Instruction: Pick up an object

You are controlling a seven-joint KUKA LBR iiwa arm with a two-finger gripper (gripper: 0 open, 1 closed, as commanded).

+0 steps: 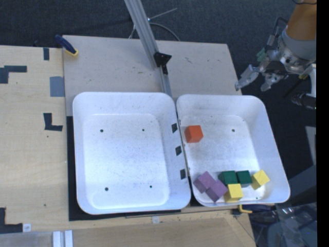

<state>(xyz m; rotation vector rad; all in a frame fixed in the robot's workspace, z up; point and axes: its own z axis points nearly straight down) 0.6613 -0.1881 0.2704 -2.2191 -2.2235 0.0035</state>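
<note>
Camera view: hand [256, 80] (fingers spread) hovers beyond right bin [270, 138], orange cube [193, 134] unobstructed.

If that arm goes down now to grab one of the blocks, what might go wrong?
1. The purple block, green block and two yellow blocks sit packed together in the near corner of the right bin; fingers may nudge neighbours or catch the wall.
2. The orange block lies alone, but close to the bin's left wall.
3. The gripper hangs open beyond the bin's far corner, so a poorly aimed descent could hit the rim.
</note>
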